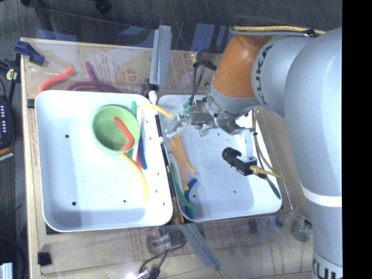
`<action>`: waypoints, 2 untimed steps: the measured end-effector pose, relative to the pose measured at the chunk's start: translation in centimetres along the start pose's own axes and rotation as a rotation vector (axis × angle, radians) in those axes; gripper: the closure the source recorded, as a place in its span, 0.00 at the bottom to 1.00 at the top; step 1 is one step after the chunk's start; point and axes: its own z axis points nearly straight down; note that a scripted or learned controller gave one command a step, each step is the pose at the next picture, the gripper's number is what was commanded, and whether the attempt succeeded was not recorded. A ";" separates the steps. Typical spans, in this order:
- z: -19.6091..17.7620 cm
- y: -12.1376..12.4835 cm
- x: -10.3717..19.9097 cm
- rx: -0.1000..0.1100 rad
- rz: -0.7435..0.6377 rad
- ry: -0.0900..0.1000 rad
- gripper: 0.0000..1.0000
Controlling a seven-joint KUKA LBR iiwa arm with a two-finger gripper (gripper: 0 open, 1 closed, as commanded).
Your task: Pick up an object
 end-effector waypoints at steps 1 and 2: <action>9.6 0.5 -2.2 -0.011 0.160 -0.015 0.00; 8.7 0.5 -1.8 -0.007 0.155 -0.008 1.00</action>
